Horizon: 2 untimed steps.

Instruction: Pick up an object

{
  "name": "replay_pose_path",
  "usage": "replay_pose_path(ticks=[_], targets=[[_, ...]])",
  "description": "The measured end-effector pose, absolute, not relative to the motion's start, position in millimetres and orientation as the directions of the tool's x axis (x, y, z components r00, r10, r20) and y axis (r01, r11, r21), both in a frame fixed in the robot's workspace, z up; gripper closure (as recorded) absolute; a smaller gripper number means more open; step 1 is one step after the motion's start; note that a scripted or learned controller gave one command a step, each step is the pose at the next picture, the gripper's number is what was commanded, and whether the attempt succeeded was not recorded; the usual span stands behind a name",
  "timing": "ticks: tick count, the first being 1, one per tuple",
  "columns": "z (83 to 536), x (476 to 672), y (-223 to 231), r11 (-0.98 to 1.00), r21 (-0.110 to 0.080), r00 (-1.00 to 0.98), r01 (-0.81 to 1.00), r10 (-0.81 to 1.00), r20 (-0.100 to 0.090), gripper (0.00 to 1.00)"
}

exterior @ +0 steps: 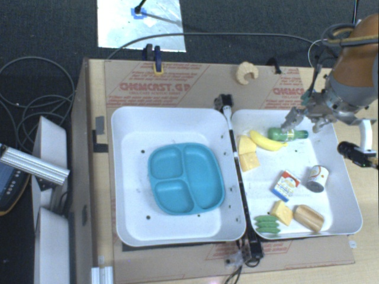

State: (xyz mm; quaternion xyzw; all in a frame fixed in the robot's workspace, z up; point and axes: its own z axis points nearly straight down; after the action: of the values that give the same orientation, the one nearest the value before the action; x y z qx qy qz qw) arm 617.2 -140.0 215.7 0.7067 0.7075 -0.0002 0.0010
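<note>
From above the bench, two shallow white bins sit side by side on a cardboard-covered board. The left bin (133, 135) holds a blue divided plate (186, 178), lying flat near its middle with three compartments showing.

The right bin (346, 215) carries the small things. A green bottle (288, 134) lies on its side near the back wall, and a yellow banana (265, 141) lies just in front of it, the two touching or nearly so. Just beside the banana, toward the divider between the bins, lies a pale yellow cheese-like block (247, 153). Further forward sits a small blue, white and red carton (285, 186), and to its right a little can (317, 178) on its side. Along the front edge lie a green pea pod (266, 224), a yellow wedge (283, 212) and a tan bread loaf (308, 218), close together.

The arm comes in from the right, its orange band at the upper right corner. The gripper (295, 119) hangs at the back of the right bin, its tip right over the green bottle. Whether its tips are spread or pressed together I cannot tell from here, nor whether they touch the bottle.

Behind the bins, on the board, rests a small beige lump (246, 73).
</note>
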Motion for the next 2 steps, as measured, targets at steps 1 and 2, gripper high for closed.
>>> replay_pose_path(ticks=[1,2], targets=[[137.9,668.2,-145.8,0.004,0.0,-0.004,1.0,1.0,0.0,0.0],[101.2,669.5,-130.5,0.002,0.004,-0.002,1.0,1.0,-0.001,0.0]])
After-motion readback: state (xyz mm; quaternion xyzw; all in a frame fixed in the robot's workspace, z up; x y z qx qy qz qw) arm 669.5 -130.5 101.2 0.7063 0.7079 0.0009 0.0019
